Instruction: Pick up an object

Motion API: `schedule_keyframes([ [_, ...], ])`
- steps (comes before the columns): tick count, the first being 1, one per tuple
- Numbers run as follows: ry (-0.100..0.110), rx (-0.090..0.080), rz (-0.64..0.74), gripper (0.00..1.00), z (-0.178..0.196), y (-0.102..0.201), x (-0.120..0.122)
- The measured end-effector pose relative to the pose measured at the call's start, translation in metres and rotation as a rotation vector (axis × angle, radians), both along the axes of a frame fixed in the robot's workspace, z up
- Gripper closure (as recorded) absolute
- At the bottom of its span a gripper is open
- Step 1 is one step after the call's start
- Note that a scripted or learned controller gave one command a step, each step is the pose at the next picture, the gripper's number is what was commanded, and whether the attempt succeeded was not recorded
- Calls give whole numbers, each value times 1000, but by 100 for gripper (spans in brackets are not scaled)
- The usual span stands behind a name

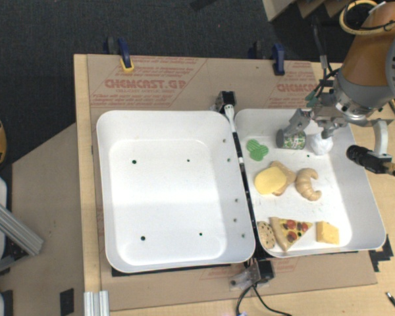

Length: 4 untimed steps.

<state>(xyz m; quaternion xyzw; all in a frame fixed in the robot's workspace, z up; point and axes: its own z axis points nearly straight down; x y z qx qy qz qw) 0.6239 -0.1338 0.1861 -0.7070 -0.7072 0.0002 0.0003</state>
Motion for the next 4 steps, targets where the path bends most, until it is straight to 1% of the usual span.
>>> schedule_keyframes([
  [1, 2, 2, 2, 0, -105, 35, 7],
  [2, -5, -1, 0, 0, -98, 40, 8],
  [3, -12, -1, 5, 0, 5, 89, 44],
  [4, -21, -9, -7, 0, 164, -5, 44],
])
